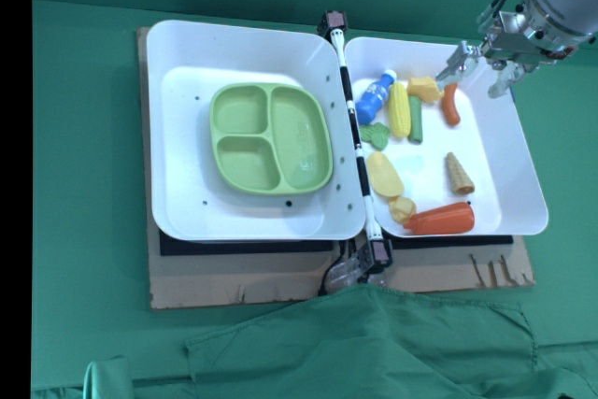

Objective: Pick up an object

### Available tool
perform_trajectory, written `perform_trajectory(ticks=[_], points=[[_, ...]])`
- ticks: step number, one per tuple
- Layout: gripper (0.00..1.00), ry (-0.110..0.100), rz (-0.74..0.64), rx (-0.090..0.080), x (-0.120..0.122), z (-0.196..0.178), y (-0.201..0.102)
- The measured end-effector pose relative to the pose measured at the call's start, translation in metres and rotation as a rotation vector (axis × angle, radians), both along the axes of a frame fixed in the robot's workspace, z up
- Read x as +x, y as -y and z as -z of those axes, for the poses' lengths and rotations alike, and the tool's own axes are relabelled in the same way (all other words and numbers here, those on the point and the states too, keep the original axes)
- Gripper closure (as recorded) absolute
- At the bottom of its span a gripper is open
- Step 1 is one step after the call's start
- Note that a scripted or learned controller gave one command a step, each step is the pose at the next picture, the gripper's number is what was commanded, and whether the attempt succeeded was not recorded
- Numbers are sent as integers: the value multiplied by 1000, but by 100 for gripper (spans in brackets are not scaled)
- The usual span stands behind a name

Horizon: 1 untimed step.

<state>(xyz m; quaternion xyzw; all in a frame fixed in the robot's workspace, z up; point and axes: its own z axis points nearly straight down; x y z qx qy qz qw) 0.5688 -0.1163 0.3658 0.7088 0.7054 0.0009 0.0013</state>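
My gripper (482,74) hangs over the far right part of the right bin (519,159), fingers spread open with nothing between them. Just below and left of it lie a red sausage (450,104) and a small yellow piece (423,88). Further left in that bin are a blue bottle (374,97), a corn cob (399,109), a thin green pod (415,119) and a green leafy piece (377,135). Nearer the front lie a yellow pear-shaped item (384,174), an ice-cream cone (458,173), a small yellow lump (402,207) and an orange carrot (441,220).
The left bin (187,61) holds a light green divided plate (271,138). A black and white divider bar (352,135) runs between the bins. Both bins rest on a cardboard sheet (187,280). Green cloth (374,346) bunches at the front.
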Motion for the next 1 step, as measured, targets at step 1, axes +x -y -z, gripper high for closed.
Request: perform_trajectory(ticks=[1], points=[[0,0,0,0,0,0,0]])
